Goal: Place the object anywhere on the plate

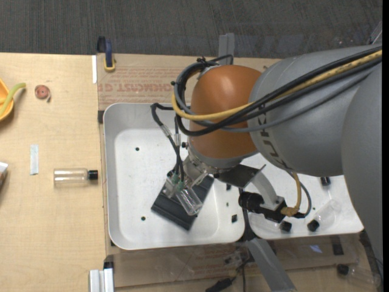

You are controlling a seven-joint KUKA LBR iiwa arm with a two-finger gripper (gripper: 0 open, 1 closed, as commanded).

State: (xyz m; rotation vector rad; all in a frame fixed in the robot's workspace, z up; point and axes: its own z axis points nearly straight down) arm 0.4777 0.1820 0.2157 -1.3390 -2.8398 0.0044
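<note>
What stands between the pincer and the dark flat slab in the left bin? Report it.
Nothing visible: the pincer hangs right over the dark flat rectangular slab in the left white bin.

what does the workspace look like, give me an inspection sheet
surface: wooden bench bearing two white bins, the left bin and the right bin side by side
job's things: a dark flat object lies tilted in the left bin under the gripper; plate: nothing seen
clutter: clear bottle with a black cap lying on the bench left of the bins; small round disc; orange item at the left edge; white strip
grippers: gripper low over the dark object, fingers' state unclear
cables: black and yellow cables loop around the orange band
surroundings: cardboard sheet behind the bins, dark floor beyond
</note>
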